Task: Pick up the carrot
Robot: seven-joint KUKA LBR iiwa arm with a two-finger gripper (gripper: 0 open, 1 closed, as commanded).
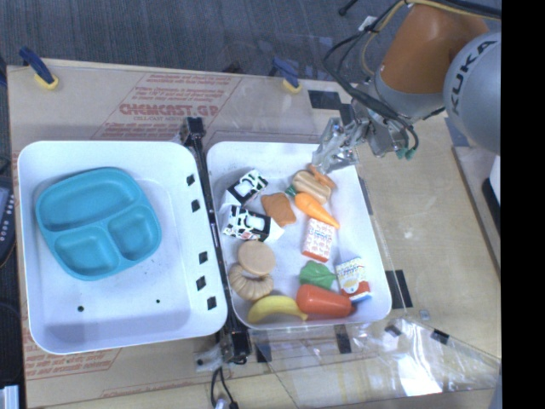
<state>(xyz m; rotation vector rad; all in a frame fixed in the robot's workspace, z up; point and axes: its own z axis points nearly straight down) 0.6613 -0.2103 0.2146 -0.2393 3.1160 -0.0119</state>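
The fingers [328, 158] hang just above the right bin's [379, 254] far rim; their spread cannot be told. The carrot [316, 209] lies just below them, untouched.

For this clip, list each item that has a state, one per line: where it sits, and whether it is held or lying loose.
Two-finger gripper: above the right bin's far edge, holding nothing.
Orange carrot: lying loose in the right white bin, just below the gripper.
Blue three-compartment plate: flat in the left white bin.
Yellow banana: lying at the right bin's near edge.
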